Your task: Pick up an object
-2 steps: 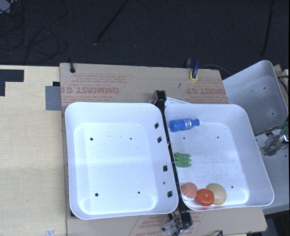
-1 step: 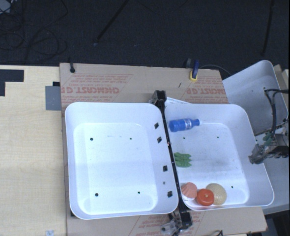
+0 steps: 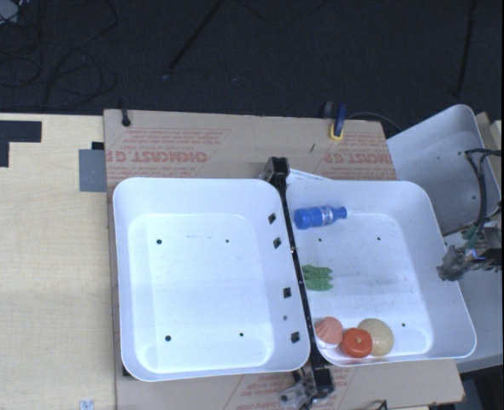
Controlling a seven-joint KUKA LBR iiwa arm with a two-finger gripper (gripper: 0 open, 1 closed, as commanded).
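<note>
The right bin (image 3: 423,203) holds several objects. A blue bottle (image 3: 319,217) lies on its side near the far left corner. A small green piece (image 3: 317,278) rests by the divider. In the near corner sit a pink piece (image 3: 328,330), a red-orange round object (image 3: 356,342) and a beige round object (image 3: 377,335), all close together. A small dark mechanism with cables, apparently my gripper (image 3: 459,265), hangs just outside the right bin's right rim, apart from every object and with nothing visibly in it.
The left bin (image 3: 132,229) stands beside the right one, with a black divider strip (image 3: 290,263) between them. Both rest on a cardboard sheet (image 3: 201,148). A pale grey curved panel (image 3: 436,148) rises at the far right.
</note>
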